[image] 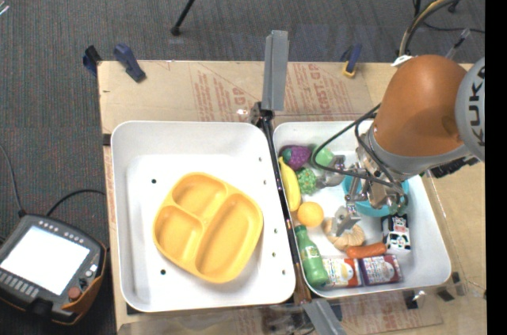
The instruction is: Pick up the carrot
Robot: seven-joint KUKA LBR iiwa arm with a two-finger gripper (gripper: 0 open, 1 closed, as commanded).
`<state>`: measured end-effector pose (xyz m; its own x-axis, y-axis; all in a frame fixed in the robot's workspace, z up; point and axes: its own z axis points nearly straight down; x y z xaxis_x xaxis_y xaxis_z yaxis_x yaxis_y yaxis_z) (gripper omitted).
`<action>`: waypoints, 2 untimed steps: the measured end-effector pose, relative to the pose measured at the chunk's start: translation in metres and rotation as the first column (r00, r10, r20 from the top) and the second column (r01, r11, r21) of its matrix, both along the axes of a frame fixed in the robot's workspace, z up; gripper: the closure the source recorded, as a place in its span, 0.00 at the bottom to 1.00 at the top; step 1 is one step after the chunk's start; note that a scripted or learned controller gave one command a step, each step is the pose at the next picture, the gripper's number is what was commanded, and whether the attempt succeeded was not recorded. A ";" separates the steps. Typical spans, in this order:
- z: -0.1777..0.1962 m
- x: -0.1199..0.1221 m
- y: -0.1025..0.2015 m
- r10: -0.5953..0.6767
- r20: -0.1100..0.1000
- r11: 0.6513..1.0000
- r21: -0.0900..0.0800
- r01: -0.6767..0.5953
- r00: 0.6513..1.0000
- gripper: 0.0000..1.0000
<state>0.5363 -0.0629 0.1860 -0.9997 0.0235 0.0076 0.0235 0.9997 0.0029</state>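
Observation:
The carrot [367, 250], a short orange-red stick, lies near the front of the right bin [434, 246], between a tan bread piece [349, 237] and a purple packet [381, 268]. My gripper [345, 223] hangs just up and left of the carrot, over the bread piece. Its fingers look slightly spread, with nothing between them. The orange band of the arm [418, 108] covers the bin's back right part.
The right bin is crowded: a purple fruit [297, 157], a banana [290, 184], broccoli [307, 181], an orange [310, 214], a green bottle [311, 256], a teal bowl [382, 203] and a cow-print carton [396, 232]. A yellow divided plate [208, 225] lies in the left bin [135, 167].

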 end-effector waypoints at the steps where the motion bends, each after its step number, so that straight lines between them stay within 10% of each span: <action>1: -0.086 -0.009 -0.017 0.026 -0.002 1.000 0.000 -0.026 1.000 0.00; 2: -0.097 -0.015 -0.014 0.168 0.013 0.986 -0.003 -0.168 0.986 0.00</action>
<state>0.5211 -0.0769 0.0887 -0.9895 -0.1446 -0.0049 -0.1446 0.9895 0.0004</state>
